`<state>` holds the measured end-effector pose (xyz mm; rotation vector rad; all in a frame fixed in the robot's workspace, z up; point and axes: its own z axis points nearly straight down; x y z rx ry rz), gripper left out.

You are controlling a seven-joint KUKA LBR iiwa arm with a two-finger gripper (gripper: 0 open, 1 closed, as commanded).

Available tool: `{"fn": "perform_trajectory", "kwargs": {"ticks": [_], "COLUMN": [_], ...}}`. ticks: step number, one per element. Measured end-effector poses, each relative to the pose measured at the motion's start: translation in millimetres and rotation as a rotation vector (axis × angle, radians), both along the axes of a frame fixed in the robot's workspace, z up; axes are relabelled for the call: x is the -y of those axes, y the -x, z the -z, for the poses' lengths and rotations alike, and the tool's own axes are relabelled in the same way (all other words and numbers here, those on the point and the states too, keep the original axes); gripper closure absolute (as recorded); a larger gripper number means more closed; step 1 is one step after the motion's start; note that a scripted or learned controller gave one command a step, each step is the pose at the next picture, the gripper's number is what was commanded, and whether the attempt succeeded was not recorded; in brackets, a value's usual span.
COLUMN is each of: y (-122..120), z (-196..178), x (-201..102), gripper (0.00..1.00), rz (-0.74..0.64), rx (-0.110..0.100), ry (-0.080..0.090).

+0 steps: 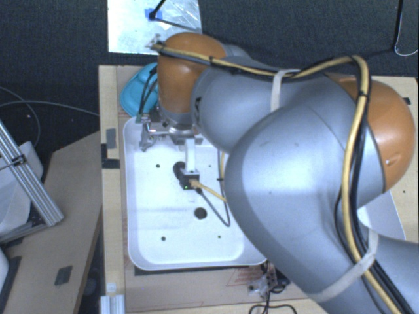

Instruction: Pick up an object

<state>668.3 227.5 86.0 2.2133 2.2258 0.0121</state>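
Note:
A light blue object (136,90) lies at the far left corner of the left white bin (157,254), partly over its rim and partly hidden by the arm. My gripper (167,131) hangs below the orange wrist band over the far part of this bin, just to the near right of the blue object. Seen from above, the wrist covers most of the gripper. I cannot see any object in it.
A small dark round spot (200,213) marks the bin floor near its middle. The grey arm covers the right bin and most of the view's right side. A shiny sheet (154,15) lies beyond the bench. Metal rails (26,182) stand at the left.

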Motion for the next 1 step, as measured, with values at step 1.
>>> {"fn": "perform_trajectory", "kwargs": {"ticks": [1], "y": [0.9], "z": [-10.8], "x": [1.3], "gripper": [1.0], "rz": [-0.001], "rx": [-0.002], "ry": [0.001]}}
